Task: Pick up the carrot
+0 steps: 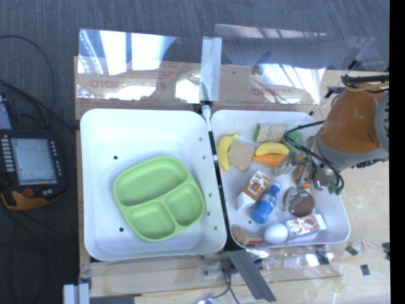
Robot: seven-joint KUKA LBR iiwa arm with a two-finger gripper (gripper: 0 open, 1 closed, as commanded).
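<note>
The arm [354, 128] reaches over the right bin [335, 230], its gripper [304, 170] low among the clutter just right of the carrot [272, 159]. The carrot lies in the bin under a banana [272, 149], apparently not yet lifted. Whether the gripper has closed, I cannot tell.

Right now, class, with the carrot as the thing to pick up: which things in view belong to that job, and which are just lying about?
Belongs to the job:
carrot
end effector
right bin

Just lying about:
green plate
left bin
bananas
bread slice
blue bottle
white egg
</note>
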